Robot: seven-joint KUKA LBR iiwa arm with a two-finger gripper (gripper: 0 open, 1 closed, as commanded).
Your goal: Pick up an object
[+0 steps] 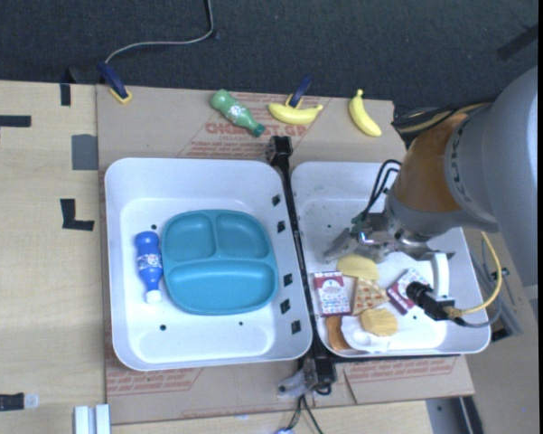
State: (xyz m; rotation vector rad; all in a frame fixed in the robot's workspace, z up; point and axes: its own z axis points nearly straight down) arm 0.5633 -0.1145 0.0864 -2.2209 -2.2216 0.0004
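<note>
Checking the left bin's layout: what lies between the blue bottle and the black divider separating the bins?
A blue sectioned plate lies between the blue bottle and the divider, seen from the overhead camera.

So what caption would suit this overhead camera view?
Arm's gripper lowered over small toy items in the right bin; blue divided plate in the left bin.

Robot lab, taped bench (36, 242), white bins (126, 183)
</note>
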